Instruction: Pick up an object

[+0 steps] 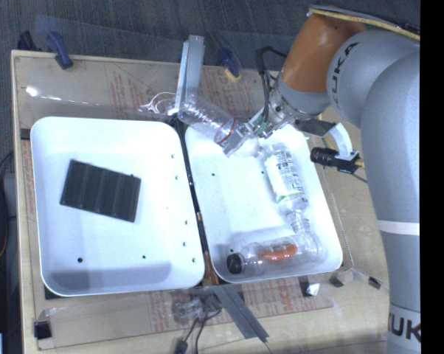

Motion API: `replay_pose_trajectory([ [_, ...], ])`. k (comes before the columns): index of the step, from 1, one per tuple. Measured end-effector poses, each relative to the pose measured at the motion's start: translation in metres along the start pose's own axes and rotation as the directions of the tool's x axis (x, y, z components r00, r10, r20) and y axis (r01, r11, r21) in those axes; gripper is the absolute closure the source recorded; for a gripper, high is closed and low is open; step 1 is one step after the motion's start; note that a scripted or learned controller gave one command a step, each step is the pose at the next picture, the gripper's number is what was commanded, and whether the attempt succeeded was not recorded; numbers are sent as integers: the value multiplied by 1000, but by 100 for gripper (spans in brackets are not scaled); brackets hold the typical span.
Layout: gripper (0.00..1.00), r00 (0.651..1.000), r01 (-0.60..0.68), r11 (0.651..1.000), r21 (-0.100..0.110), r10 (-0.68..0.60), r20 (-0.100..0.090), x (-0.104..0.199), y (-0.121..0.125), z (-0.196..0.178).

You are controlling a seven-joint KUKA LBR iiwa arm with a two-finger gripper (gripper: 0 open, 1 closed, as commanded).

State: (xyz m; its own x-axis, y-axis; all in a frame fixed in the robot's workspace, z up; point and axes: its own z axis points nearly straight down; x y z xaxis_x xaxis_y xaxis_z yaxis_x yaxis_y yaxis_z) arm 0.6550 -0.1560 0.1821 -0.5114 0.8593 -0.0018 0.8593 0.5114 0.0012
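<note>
My gripper (pixel 239 137) hangs over the back left corner of the right bin (pixel 220 220). It is shut on one end of a crumpled clear plastic bottle (pixel 206 121). That bottle sticks out up and to the left, across the bin's rim. A clear bottle with a white label (pixel 284 174) lies along the right side of the same bin. Another clear bottle, with a black cap and something orange inside (pixel 270 255), lies along the front wall. In the left bin (pixel 96 271) a dark ribbed flat rectangle (pixel 102 190) rests near the middle.
An upright grey metal bar (pixel 189 72) stands behind the gap between the bins, close to the held bottle. The arm's orange band (pixel 314 50) and grey body cover the right side. Blue clamps (pixel 58 49) hold the back edge of the bench.
</note>
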Motion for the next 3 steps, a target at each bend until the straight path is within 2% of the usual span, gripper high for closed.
replay_pose_trajectory([
  [1,100,974,228,974,0,-228,0,3,-10,71],
  [2,0,974,228,974,0,-228,0,3,-10,71],
  [3,0,977,215,977,-3,-215,7,-10,-5,84],
])
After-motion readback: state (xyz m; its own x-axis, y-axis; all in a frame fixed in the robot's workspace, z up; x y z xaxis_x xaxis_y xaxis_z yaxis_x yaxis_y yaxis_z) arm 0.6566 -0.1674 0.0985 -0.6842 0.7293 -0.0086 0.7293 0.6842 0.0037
